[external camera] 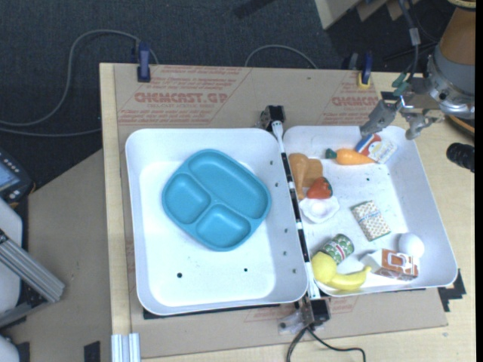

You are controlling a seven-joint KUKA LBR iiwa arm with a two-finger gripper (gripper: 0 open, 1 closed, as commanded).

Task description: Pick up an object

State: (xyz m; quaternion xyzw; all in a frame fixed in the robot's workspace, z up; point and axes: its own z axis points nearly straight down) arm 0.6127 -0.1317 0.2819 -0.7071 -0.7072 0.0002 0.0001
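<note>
My gripper hangs over the far edge of the right bin, fingers spread open with nothing between them. Just below it lie a small white packet and an orange carrot. Further into the bin are a brown bread piece, a red fruit, a white cup, a patterned small box, a green can, a banana, a white egg and an orange carton.
The left bin holds a blue divided plate. A black hinge strip runs between the bins. Clamps and cables sit along the bench's far edge.
</note>
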